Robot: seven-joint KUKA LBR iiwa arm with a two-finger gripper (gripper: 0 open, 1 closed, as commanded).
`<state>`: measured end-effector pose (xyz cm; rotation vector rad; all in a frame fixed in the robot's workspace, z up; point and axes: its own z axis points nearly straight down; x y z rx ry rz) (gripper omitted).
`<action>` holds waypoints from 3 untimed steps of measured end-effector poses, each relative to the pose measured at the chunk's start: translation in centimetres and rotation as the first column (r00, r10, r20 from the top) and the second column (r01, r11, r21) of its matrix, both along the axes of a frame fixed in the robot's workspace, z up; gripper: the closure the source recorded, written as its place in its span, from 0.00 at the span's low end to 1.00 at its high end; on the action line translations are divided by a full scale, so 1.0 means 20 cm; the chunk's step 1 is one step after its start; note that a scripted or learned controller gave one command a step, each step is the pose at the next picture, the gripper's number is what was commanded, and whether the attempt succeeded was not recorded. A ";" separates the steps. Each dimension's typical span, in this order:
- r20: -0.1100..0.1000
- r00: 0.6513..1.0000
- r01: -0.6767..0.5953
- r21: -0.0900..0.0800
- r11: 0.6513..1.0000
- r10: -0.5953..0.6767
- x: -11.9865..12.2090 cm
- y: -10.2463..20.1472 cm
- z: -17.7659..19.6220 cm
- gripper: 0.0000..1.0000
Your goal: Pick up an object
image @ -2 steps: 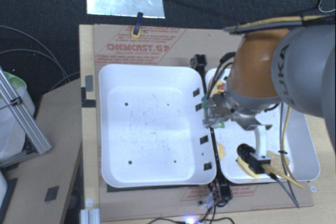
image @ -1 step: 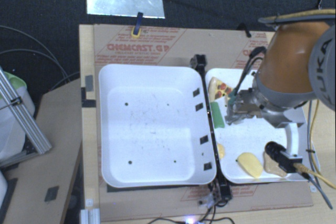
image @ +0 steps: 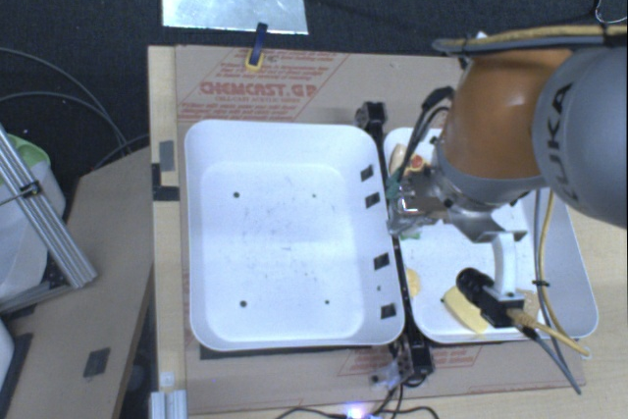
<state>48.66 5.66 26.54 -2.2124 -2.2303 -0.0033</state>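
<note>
Dark carpet surrounds a cardboard-topped bench (image: 265,78) bearing two white bins. The left bin (image: 285,231) comes first. Just past the divide, the gripper (image: 407,204) hangs over the left side of the right bin (image: 437,255), beneath the arm (image: 510,123). Whether it is released or clenched cannot be told. A yellow piece (image: 459,309) lies near that bin's front edge.

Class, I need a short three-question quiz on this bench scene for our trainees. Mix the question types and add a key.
1. True or false: the arm reaches in from the view's left.
2. Which bin holds the yellow object?
3. The band above the wrist is: A blue, B orange, C green.
Key: 1 false; 2 the right bin; 3 B.
</note>
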 end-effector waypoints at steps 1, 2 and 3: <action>0.006 1.000 0.008 -0.002 1.000 -0.008 0.00 -0.14 0.26 1.00; -0.009 1.000 0.002 -0.001 1.000 -0.002 -0.01 0.04 -0.20 1.00; -0.006 1.000 0.009 -0.002 1.000 -0.009 -0.01 -0.04 -0.42 1.00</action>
